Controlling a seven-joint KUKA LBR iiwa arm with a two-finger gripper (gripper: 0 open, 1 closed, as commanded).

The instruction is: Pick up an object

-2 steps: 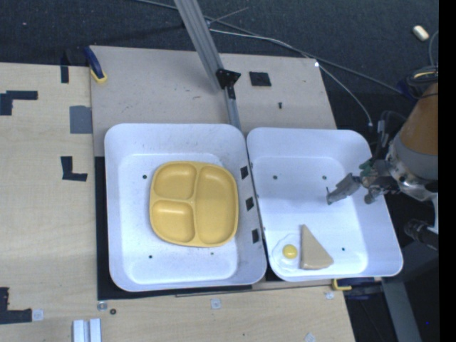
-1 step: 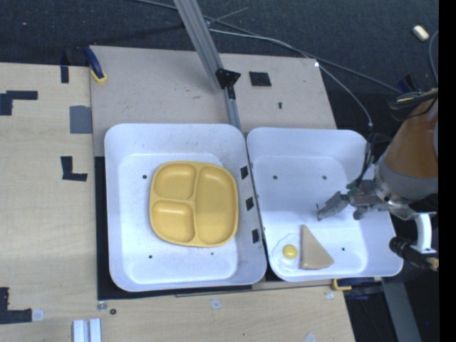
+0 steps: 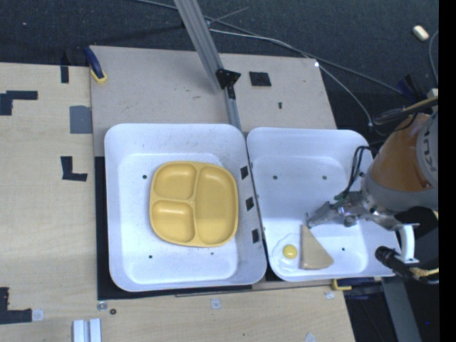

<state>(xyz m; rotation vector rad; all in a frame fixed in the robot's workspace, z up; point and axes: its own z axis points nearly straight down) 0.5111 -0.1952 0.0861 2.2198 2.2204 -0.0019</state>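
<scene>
In the right bin a tan wedge-shaped piece lies near the front wall. Just left of it sits a small white fried-egg toy with a yellow yolk. My gripper reaches in from the right and hangs low over the bin floor, just above the narrow tip of the wedge. Nothing is visibly held in it. The grey arm with its orange band leans over the bin's right wall.
The left bin holds a yellow divided plate with three compartments. A metal pole rises behind the bins. Cables run across the dark floor at the back right.
</scene>
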